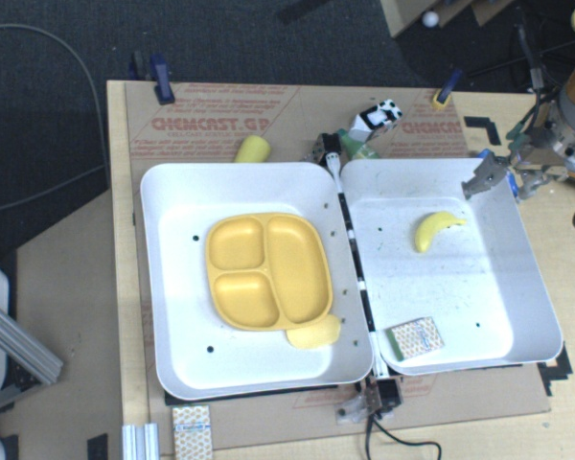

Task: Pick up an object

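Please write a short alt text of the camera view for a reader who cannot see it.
A gripper hangs over the far right edge of the right bin, which holds a banana and a small patterned packet. The left bin holds a yellow divided plate with a pale yellow piece at its near edge.

The bench (125, 257) is seen from a single fixed camera set above it, angled down at a slant. Both white bins, the left bin (172, 257) and the right bin (517, 286), are taken in whole (with dark floor (57, 27) shown beyond the far edge), from a moderate distance.
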Tool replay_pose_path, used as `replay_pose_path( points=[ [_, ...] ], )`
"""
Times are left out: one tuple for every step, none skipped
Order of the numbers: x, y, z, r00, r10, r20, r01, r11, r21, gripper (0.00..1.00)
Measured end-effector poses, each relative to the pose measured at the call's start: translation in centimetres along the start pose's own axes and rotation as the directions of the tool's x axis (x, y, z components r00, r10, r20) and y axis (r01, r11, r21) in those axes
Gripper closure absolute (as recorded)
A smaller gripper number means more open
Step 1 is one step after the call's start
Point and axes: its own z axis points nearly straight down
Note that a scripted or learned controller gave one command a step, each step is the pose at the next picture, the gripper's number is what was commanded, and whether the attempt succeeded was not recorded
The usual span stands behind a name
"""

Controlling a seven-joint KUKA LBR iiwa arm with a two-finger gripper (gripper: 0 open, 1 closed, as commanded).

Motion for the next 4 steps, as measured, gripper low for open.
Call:
replay_pose_path(
  points=[
    [5.0,3.2,14.8,1.000,-0.001,0.004,0.001,1.000,-0.014,0.00],
    [4.5,2.2,15.5,1.000,-0.001,0.009,0.001,1.000,-0.024,0.00],
    [4.4,2.2,14.4,1.000,0.000,0.012,0.000,1.000,-0.026,1.00],
    [0.5,3.5,7.2,1.000,0.000,0.002,0.000,1.000,-0.004,1.00]
  ],
)
